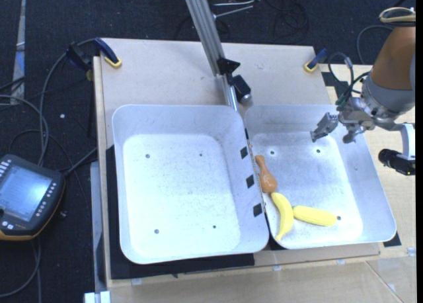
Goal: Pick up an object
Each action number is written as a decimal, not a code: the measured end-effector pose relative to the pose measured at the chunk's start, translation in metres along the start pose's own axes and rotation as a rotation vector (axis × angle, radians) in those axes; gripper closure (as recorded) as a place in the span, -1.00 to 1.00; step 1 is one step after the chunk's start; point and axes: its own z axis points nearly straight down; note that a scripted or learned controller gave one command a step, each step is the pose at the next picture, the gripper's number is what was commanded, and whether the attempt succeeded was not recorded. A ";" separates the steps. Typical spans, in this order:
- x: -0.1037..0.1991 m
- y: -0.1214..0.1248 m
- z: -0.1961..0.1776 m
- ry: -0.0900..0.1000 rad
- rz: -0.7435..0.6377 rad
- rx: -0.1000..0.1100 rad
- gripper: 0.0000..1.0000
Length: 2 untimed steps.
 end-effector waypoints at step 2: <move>-0.005 -0.004 0.089 -0.001 0.000 -0.002 -1.00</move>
